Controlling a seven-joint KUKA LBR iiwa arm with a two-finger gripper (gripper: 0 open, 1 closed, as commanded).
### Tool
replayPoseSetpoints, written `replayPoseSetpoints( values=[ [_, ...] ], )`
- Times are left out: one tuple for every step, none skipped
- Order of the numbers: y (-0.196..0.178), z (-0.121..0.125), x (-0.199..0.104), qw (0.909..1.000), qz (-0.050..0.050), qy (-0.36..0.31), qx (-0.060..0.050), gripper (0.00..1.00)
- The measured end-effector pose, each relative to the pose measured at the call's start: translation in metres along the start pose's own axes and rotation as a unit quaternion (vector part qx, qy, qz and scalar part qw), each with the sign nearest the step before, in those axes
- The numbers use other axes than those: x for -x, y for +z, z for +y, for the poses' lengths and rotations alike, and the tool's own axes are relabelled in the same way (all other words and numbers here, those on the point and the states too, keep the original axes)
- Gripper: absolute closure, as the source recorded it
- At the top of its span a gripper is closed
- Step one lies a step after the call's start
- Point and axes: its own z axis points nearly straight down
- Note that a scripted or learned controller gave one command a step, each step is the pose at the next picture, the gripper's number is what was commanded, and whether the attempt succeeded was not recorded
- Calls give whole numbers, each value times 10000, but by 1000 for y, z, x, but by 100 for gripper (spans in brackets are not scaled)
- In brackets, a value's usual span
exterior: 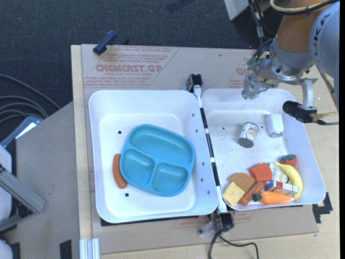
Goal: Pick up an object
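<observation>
1. Both white bins [102,144] look like smooth, faintly glossy plastic.
2. The blue tray [157,159] is smooth plastic with a soft sheen.
3. The bench top [129,69] looks like matt brown cardboard printed in red.
4. The small can [248,134] has a shiny metal end.
5. The toy food [264,183] looks like bright plastic.
6. The floor [54,15] looks like dark, rough carpet.

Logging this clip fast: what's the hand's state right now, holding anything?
Hand: over the back edge of the right bin, nothing seen in it; open or closed cannot be told.
</observation>
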Motion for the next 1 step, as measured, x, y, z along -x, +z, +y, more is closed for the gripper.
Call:
replayPoseSetpoints(
  values=[
    [0,0,0,10000,-1,0,-5,0]
  ],
)
